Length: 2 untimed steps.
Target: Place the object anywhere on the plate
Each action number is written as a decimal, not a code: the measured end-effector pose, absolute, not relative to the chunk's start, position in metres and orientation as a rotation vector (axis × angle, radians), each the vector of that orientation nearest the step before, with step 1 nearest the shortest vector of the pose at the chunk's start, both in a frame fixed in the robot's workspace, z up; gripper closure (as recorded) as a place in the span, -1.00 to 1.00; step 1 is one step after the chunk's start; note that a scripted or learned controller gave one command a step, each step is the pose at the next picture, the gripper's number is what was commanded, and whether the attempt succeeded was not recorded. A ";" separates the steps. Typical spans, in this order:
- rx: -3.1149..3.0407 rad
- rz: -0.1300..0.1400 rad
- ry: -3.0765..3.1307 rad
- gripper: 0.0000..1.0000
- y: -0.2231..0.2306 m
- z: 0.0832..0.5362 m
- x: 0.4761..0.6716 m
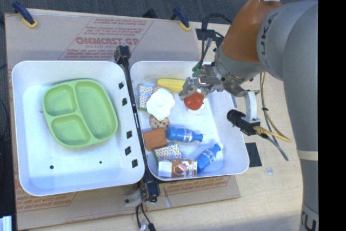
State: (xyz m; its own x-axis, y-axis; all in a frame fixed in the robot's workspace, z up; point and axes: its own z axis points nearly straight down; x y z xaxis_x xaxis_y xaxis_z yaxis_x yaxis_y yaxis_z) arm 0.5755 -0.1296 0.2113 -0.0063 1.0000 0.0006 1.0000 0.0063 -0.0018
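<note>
- In the right bin [230, 132], the gripper [195, 89] sits at a small red object [193, 101] just below it; the pick looks under way
- Whether it pinches that object, I cannot tell
- Next: lift clear, carry left to the green plate [80, 112] in the left bin [24, 132]
- The arm hides the bin's far right corner

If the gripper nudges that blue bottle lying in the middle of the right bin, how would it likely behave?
The blue bottle lies on its side and looks round, so it would probably roll. It seems small and plastic, likely light and stiff. The brown piece beside its base may stop it going left.
</note>
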 end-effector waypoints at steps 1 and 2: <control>-2.213 -0.005 -2.230 1.00 -0.118 0.096 0.562; -2.215 -0.001 -2.229 -1.00 -0.119 0.094 0.561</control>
